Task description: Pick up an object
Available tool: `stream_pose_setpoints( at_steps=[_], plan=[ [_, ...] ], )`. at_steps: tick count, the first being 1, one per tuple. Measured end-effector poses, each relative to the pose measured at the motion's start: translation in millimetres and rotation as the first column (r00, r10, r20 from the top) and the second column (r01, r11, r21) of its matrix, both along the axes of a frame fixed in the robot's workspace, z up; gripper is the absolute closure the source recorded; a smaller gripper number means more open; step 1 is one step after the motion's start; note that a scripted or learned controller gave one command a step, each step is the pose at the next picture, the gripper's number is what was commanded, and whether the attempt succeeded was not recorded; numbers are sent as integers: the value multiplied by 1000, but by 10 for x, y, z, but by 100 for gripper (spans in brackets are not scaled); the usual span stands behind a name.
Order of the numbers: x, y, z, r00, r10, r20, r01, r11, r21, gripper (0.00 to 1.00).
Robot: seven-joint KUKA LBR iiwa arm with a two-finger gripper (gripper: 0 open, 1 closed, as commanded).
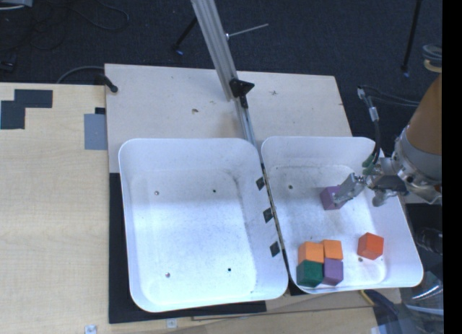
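Gripper fingers clasp a mauve block (no clear long axis) above the right bin.

You can't really tell if the gripper has the purple block or is just touching it, its tips blur together there. The arm gets chopped off at the right of the frame past the orange band.
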State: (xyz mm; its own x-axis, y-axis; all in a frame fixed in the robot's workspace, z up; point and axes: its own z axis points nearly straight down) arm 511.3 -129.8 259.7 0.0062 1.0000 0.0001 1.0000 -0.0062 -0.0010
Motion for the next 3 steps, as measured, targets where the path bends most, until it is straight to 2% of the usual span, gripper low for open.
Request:
stream_pose_setpoints(
  at_steps=[1,2,3],
  plan=[
    [701,-487,-763,1000,2,-5,-2,1000,-1,0],
    [525,-451,520,1000,8,7,-8,1000,-2,0],
    [721,-772,-1478,1000,7,7,-7,1000,5,0]
  ],
)
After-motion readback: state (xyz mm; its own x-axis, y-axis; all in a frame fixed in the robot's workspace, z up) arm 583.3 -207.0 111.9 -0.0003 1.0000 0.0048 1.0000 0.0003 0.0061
